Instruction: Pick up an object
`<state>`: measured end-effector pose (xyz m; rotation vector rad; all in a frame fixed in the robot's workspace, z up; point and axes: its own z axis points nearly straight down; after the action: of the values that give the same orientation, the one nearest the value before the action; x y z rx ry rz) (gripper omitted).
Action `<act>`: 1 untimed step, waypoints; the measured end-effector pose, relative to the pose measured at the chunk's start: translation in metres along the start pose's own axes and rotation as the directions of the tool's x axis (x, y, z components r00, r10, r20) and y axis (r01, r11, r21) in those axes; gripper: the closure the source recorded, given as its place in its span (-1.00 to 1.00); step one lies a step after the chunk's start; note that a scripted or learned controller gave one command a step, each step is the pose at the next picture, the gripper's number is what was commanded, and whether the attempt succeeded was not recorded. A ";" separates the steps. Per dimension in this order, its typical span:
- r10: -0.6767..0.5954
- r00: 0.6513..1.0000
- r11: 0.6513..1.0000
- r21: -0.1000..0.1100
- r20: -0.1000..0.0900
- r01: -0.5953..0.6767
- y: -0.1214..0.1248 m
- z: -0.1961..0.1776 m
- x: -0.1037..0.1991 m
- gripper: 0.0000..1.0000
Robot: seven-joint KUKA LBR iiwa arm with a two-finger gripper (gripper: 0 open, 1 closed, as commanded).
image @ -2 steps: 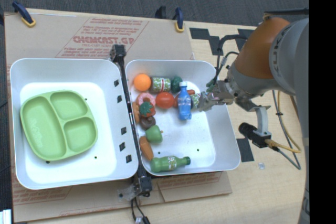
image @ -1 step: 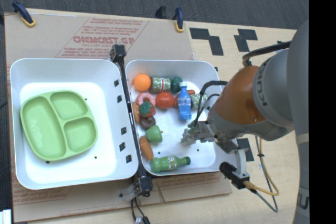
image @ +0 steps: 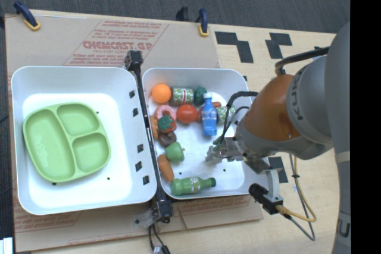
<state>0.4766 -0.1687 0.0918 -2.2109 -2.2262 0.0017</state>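
The right bin [image: 233,77] serves as the reference landmark; it sits on the table [image: 250,44] directly beside the left bin [image: 18,128], the two sharing a central divider edge. The arm [image: 280,113] enters across the right bin's right wall, and the end effector [image: 215,154] is lowered over bare white floor in the bin's right-centre area; whether it is apart or together cannot be determined from this angle, and no object is seen between its tips. Objects crowd the right bin's left and upper portions: an orange ball [image: 161,93] near the top-left corner, a blue bottle [image: 208,116] just above the end effector, a red tomato [image: 187,113] beside that bottle, a green pepper [image: 174,152] and a carrot [image: 166,169] along the left wall. A green bottle [image: 191,185] lies flat against the bottom wall. The left bin holds a green divided tray [image: 66,141] with open margin on all sides.
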 end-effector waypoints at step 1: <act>0.002 1.000 1.000 -0.004 0.002 -0.002 0.120 -0.026 -0.043 -1.00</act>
<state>0.5968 -0.2108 0.1174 -2.2156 -2.2276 -0.0001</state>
